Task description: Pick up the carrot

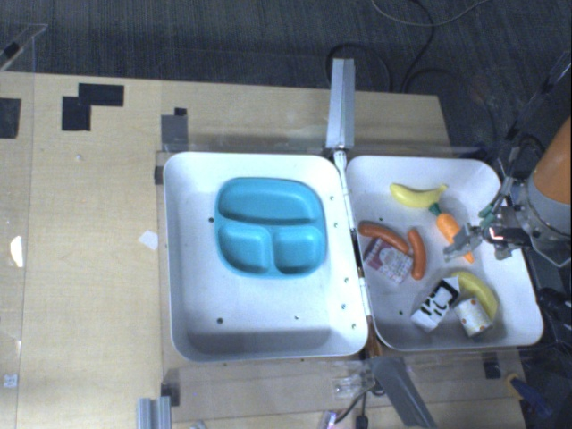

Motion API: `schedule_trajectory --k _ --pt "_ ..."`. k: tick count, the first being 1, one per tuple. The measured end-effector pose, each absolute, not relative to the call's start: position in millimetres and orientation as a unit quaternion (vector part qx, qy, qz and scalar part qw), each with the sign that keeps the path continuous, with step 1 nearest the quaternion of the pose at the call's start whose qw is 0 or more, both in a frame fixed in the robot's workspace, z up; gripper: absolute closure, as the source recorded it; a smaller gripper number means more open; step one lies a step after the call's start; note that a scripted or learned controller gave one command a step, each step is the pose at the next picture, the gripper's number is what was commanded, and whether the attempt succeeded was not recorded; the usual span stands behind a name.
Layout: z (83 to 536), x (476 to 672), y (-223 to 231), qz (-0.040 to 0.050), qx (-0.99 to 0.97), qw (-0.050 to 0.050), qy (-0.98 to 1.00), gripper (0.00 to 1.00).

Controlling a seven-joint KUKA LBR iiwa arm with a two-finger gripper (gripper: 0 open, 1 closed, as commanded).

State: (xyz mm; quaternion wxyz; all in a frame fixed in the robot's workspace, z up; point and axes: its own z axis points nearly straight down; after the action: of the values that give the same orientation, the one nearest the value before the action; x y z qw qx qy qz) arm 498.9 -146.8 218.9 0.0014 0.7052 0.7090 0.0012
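Carrot (450,231) is lying in the right bin (518,333), mid-right of the frame, just below a banana (416,194) and right of two sausages (396,241). Claw (483,231) is sitting right next to it, fingers spread apart w/ nothing btwn them, so no grab yet imo. It's looking lined up and close, but closing and lifting are both still to do. Another banana (480,294) is lying lower right, blue tray (270,224) in the left bin (192,266).

orange carrot (448,229), yellow bananas (416,195), blue tray (270,225), white bins (188,266), seemingly black-and-white carton (435,304)
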Motion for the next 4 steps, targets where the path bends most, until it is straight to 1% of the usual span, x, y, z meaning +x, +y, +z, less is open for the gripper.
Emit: schedule_trajectory --k 1,2,3,4 --pt "96.0 557.6 -140.2 0.0014 0.668 0.002 0.744 0.00" --pt "107.8 559.7 -139.9 0.0034 0.668 0.004 0.744 1.00" --pt "198.0 586.1 -188.3 0.0017 0.655 0.003 0.756 1.00" --pt "166.4 552.2 -169.4 0.0008 0.768 0.001 0.641 1.00"
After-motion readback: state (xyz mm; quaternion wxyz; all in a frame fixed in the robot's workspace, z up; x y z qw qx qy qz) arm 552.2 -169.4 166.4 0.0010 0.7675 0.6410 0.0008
